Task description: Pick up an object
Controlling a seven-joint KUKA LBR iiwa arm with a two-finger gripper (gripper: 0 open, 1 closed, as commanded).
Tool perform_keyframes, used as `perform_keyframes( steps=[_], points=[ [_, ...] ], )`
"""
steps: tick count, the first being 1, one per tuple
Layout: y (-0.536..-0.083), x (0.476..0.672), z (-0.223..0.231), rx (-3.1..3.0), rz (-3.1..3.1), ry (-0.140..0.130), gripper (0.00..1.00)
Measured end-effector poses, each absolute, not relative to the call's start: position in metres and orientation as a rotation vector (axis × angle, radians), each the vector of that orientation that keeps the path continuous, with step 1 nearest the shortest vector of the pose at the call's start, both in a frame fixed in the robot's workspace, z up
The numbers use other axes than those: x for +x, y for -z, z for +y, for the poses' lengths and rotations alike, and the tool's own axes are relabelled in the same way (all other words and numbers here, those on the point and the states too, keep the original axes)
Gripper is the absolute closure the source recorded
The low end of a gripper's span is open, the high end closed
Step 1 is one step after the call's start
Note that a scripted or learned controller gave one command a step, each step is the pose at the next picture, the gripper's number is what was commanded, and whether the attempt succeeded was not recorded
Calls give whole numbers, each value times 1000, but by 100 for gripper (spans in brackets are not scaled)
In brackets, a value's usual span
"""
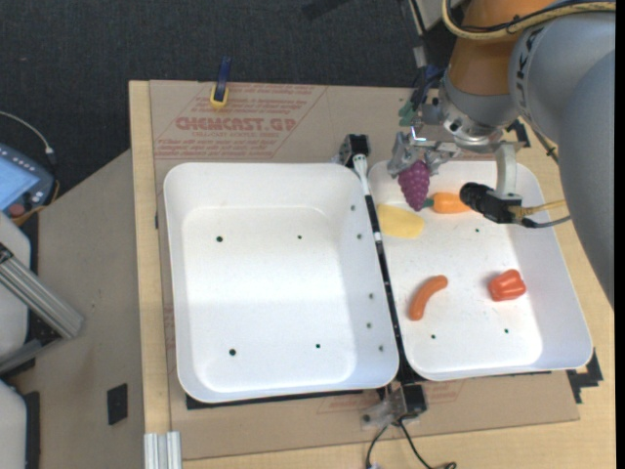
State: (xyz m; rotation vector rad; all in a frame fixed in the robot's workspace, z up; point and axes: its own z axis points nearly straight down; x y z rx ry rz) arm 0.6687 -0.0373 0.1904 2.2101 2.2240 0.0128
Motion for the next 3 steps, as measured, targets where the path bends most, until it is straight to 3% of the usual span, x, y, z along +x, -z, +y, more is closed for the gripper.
perform_keyframes(
  steps=[1,2,3],
  points=[
    [-247,632,23,2212,2228,-9,100],
    [-215,648,94,2215,2231,-3,100],
    [-270,668,131,2214,2224,-12,100]
  ],
)
